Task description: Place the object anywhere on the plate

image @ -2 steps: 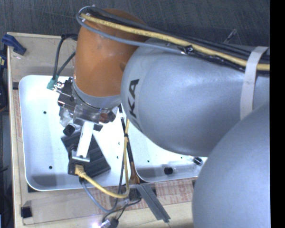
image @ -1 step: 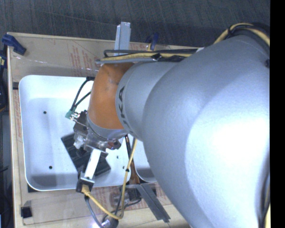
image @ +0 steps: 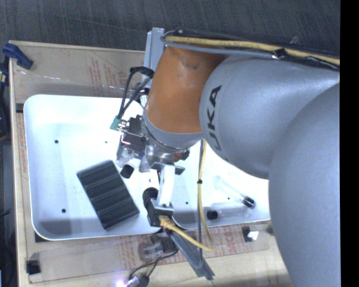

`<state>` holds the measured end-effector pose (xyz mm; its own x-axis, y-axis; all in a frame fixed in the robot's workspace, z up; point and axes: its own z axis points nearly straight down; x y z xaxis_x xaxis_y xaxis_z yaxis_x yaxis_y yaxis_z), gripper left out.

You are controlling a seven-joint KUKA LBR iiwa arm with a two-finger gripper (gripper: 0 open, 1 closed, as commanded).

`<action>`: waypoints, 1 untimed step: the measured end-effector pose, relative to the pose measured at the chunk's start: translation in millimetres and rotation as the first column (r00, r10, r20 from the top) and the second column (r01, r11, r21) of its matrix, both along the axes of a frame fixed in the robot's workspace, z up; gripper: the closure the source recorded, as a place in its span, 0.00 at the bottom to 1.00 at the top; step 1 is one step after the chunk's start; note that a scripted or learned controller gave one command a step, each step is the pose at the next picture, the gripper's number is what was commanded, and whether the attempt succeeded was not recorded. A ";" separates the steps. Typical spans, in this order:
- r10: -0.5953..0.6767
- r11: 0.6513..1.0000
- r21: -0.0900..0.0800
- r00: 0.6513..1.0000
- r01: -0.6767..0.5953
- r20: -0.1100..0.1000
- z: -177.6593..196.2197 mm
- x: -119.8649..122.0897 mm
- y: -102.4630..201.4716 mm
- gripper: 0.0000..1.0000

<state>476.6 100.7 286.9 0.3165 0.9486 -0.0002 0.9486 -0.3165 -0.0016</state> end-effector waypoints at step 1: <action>-0.124 0.992 -0.003 0.992 0.124 -0.005 -55.4 44.0 76.6 1.00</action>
